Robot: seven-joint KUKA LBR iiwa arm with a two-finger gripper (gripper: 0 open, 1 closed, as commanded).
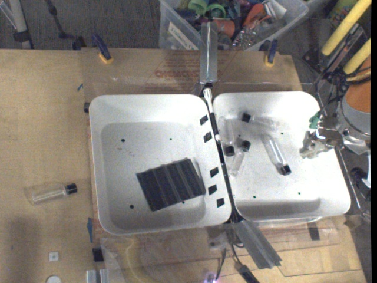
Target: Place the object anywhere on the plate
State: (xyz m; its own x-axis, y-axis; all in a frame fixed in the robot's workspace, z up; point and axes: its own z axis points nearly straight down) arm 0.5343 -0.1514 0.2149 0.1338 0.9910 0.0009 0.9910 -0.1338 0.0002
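the end effector point(310, 148) is seen at the right bin's point(306, 202) right edge; whether it is open cannot be told. a dark plate point(171, 183) is seen in the left bin point(112, 122).

Light: bright, even, from overhead | Glare: both white bins point(118, 122) near blown out; clear vials in the right bin point(306, 181) barely separate from its floor | Shadows: soft; a dim patch on the bench point(35, 99) at lower left | Focus: soft throughout; fine detail smeared; slight barrel bend at edges
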